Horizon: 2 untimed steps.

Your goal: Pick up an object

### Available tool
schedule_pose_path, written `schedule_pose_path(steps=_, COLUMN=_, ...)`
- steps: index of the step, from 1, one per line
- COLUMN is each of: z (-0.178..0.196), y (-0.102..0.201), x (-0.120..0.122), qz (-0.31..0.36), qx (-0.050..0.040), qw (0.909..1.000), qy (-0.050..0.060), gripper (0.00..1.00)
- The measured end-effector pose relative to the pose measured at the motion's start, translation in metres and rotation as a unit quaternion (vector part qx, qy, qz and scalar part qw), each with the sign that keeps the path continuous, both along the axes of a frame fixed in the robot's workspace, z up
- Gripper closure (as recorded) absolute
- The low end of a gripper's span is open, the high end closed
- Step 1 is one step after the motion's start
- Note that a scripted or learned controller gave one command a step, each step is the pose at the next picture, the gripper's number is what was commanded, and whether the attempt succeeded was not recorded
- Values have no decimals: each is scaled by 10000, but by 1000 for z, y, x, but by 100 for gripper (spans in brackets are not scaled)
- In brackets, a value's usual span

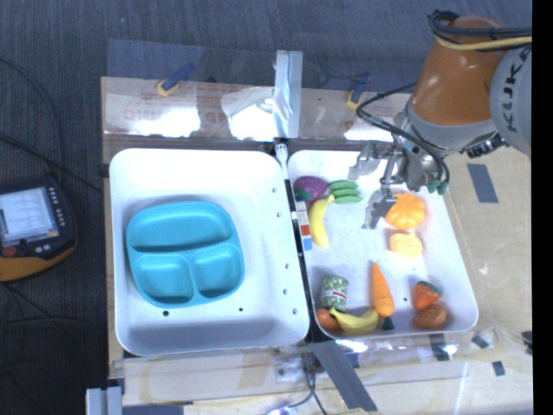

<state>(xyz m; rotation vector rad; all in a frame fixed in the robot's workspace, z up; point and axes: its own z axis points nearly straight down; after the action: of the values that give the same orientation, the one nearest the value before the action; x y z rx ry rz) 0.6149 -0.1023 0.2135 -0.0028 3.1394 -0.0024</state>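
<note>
My gripper (370,188) hangs over the back part of the right bin (458,258), its fingers spread open with nothing between them. An orange pepper-like toy (407,212) lies just to its right, close to one finger (377,208). Left of the gripper lie a green toy (345,192), a purple eggplant (309,186) and a yellow banana (320,221). A pale yellow block (406,245) sits below the orange toy.
Toward the right bin's front lie a carrot (381,290), a small can (333,290), a second banana (355,321), a red toy (425,294) and a brown one (431,317). The left bin (138,167) holds a blue divided tray (184,251).
</note>
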Motion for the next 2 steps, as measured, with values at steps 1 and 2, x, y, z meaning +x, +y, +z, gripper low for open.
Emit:
schedule_pose_path(steps=1, z=-122, y=-28, x=-66, qz=1086, qx=-4, qw=9941, qy=-38, gripper=0)
schedule_pose_path(steps=2, z=-122, y=-47, x=-117, qz=1252, qx=-21, qw=9921, qy=-71, gripper=0)
